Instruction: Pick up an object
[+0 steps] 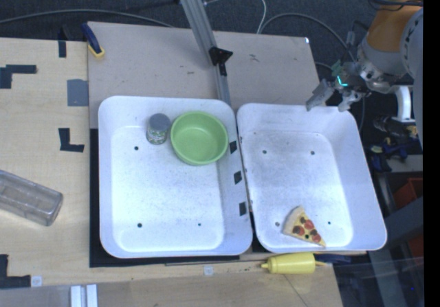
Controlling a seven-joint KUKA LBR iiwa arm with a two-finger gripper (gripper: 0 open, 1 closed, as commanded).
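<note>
A pizza slice (302, 226) lies in the right bin (357, 154) near its front edge. In the left bin (110, 161) a green bowl (199, 137) sits at the back, with a small grey-lidded jar (158, 128) just to its left. My gripper (331, 97) hangs above the back right corner of the right bin, well away from the pizza slice. Its two fingers point down and left, spread apart, with nothing between them.
A yellow mustard bottle (291, 264) lies on the bench in front of the right bin. A clear plastic container (26, 197) lies to the left of the bins. A slanted metal pole (199, 17) rises behind the bins, and cables run along the back.
</note>
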